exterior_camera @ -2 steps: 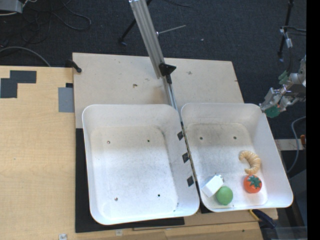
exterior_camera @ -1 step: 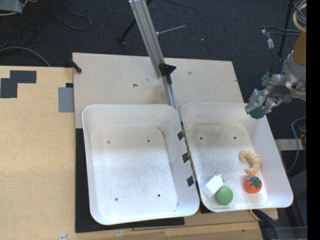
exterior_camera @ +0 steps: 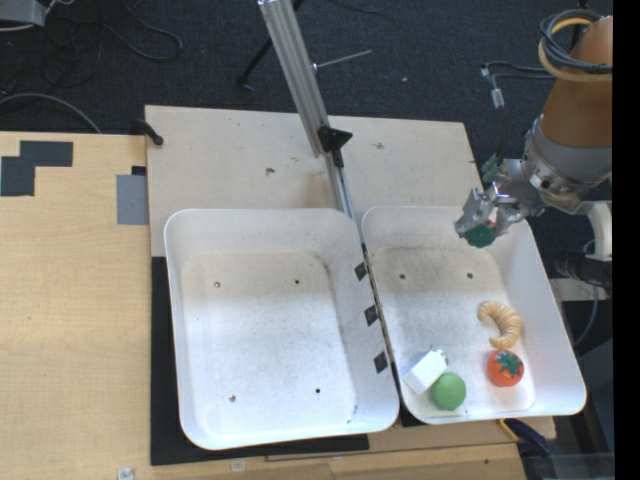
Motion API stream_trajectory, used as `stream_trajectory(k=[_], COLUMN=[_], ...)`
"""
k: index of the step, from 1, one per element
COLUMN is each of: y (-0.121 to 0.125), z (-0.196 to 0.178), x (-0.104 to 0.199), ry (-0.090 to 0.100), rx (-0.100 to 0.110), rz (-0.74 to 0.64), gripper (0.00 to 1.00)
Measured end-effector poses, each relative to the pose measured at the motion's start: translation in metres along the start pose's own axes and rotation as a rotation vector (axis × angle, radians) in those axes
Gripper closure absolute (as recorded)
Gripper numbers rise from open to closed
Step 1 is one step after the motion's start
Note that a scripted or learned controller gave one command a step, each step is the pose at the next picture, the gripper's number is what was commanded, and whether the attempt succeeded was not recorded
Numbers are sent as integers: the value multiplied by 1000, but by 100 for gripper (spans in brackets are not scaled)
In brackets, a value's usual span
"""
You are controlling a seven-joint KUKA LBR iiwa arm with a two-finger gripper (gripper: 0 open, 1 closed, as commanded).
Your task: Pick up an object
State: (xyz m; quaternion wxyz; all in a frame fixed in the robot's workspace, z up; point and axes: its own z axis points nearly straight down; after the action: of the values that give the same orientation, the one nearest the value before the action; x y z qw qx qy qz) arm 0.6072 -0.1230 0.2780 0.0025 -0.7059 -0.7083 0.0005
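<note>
My gripper (exterior_camera: pixel 481 226) hangs above the far right corner of the right bin (exterior_camera: pixel 545 268). A small dark green object (exterior_camera: pixel 484 235) shows between its fingertips, lifted off the bin floor, and the fingers are shut on it. Lower in the same bin lie a tan curled pastry-like piece (exterior_camera: pixel 500 322), a red tomato-like toy (exterior_camera: pixel 506 368), a light green ball (exterior_camera: pixel 449 390) and a white block (exterior_camera: pixel 426 370) touching the ball.
The left bin (exterior_camera: pixel 185 298) sits beside the right one, with a black-clipped divider (exterior_camera: pixel 370 308) where their rims meet. A slanted metal rail (exterior_camera: pixel 300 78) rises behind the bins. The orange-banded arm (exterior_camera: pixel 585 88) enters from the right.
</note>
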Motion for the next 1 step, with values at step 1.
stream_trajectory(k=[1], y=[-4], z=[6], x=[57], ry=[0], rx=[0], rz=[-1], gripper=[100])
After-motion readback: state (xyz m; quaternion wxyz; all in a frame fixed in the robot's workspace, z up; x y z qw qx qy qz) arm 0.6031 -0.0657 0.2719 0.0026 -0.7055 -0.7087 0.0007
